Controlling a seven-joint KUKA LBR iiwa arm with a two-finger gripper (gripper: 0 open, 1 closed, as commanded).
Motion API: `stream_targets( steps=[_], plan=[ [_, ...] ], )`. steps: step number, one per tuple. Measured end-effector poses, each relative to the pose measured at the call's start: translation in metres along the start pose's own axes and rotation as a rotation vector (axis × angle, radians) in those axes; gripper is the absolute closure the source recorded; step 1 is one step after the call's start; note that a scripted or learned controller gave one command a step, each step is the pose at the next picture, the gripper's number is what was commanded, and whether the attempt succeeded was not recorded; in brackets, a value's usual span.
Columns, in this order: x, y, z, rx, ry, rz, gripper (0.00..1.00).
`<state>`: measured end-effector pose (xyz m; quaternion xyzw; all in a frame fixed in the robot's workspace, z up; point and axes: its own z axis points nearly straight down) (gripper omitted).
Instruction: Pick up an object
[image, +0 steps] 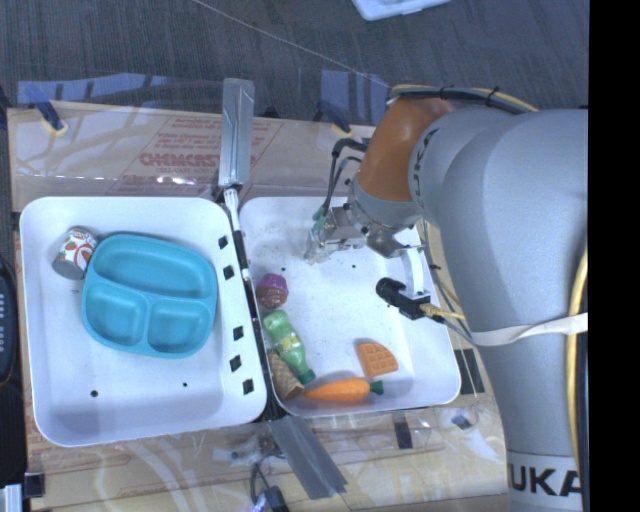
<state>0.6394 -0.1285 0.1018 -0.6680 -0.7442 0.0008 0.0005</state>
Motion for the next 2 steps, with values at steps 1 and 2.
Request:
stream_targets(
  steps=[1, 2],
  plan=[
    [0.0, 0.0, 0.0, 0.001, 0.0, 0.0, 0.0],
    [-0.065, -0.062, -0.066, -0.004, -0.003, 0.034, 0.0]
  ],
)
